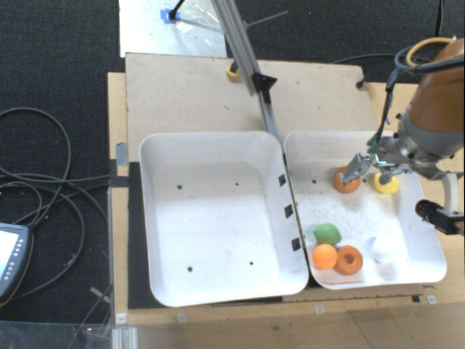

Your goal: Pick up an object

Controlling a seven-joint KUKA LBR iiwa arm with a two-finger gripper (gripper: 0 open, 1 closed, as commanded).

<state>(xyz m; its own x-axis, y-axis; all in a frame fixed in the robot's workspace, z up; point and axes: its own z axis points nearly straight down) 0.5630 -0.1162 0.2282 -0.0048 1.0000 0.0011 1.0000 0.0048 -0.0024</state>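
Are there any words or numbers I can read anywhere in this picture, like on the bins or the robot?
No, there is nothing to read.
The two white bins bear only small dark marks, not letters.
The tablet at the left edge has a lit screen, too small and blurred to read.
The arm shows no label.

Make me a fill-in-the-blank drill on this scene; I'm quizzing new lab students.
1. All the objects lie in the ___ bin.
2. The gripper hovers by an ___ object near that bin's far end.
3. The green object sits just above the orange ___.
4. Beside the gripper lies a ___ object.

Answers: right; orange; ball; yellow
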